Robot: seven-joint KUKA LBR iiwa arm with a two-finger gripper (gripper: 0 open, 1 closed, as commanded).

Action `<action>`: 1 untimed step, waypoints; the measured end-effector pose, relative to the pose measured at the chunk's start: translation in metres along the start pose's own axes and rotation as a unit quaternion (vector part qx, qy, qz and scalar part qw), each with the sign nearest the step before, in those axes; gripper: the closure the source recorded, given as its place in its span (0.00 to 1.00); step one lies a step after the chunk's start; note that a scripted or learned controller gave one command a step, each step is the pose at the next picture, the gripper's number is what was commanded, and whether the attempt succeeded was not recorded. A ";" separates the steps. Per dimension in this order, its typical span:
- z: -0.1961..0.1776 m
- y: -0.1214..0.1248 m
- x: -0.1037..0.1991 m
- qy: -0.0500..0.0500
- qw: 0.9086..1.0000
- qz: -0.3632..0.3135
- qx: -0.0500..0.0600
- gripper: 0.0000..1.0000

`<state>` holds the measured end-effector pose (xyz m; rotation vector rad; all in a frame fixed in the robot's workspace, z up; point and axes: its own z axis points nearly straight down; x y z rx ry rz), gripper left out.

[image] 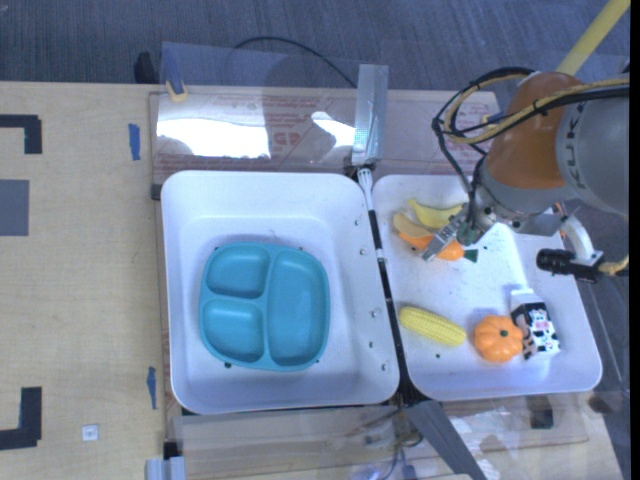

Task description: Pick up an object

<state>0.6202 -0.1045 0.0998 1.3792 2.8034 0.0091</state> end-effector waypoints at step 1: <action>-0.090 0.024 0.035 0.003 0.998 0.069 0.002 1.00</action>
